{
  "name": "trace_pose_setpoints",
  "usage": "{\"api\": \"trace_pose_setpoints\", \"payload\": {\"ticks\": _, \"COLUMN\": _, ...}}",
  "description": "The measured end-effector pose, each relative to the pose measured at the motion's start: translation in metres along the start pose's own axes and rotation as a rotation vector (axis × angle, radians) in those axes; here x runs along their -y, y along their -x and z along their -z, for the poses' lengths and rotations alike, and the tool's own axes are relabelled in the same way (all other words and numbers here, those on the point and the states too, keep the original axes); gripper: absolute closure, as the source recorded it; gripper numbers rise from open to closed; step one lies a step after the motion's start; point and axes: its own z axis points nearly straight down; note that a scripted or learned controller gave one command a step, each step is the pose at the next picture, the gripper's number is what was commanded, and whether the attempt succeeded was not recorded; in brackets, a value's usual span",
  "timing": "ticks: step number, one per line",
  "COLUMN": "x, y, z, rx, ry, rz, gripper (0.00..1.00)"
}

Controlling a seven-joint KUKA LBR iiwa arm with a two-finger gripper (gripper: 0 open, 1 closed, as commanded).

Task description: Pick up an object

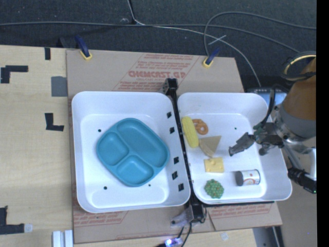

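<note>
The right bin [257,103] holds several small items. A yellow corn cob [190,131] lies by the divider, with an orange pretzel [201,126] beside it. Below them sit a tan wedge [209,146], a yellow cheese block [214,165] and a green broccoli piece [214,188]. A small can [248,177] lies on its side near the bin's front right. My gripper [251,147] hangs over the bin's right half, above the can and right of the wedge. It is open with nothing between its fingers.
The left bin [82,107] carries a blue divided plate [132,151]. Both bins rest on a cardboard sheet [149,71] clipped at the back. Cables run across the dark floor behind.
</note>
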Motion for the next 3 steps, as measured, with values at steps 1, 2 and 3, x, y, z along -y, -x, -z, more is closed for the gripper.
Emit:
{"api": "trace_pose_setpoints", "payload": {"ticks": 1, "x": -0.002, "y": 0.000, "z": 0.005, "rx": 0.002, "ry": 0.010, "rz": 0.004, "gripper": 0.00}}
{"api": "trace_pose_setpoints", "payload": {"ticks": 2, "x": -0.005, "y": 0.009, "z": -0.046, "rx": 0.002, "ry": 0.006, "rz": 0.002, "gripper": 0.00}}
{"api": "trace_pose_setpoints", "payload": {"ticks": 3, "x": -0.013, "y": 0.014, "z": -0.102, "rx": 0.002, "ry": 0.006, "rz": 0.003, "gripper": 0.00}}
